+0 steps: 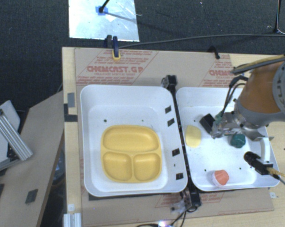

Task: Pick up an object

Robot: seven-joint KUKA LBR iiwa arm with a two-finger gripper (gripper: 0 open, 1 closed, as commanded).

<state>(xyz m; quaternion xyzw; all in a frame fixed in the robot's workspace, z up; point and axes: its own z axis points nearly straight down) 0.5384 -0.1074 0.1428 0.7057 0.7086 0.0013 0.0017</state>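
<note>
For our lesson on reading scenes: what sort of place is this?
Probably a robotics lab test bench: a robot arm reaches over two white bins, and a board is clamped beneath them.

Left bin (92, 141): shallow, white, touching its neighbour along a black-clipped seam.
Yellow tray (131, 152): lies in the left bin, three compartments, one wide at the far side and two smaller at the near side.
Right bin (199, 178): white, same depth.
Bench board (147, 65): pale cardboard with red "CHEMCAST GP" lettering, under both bins.
Clamp (115, 46): blue and yellow, on the far edge of the board.
Shiny sheet (103, 13): on the dark floor beyond the bench.
Aluminium rail (10, 131): far left, slanted.
</note>
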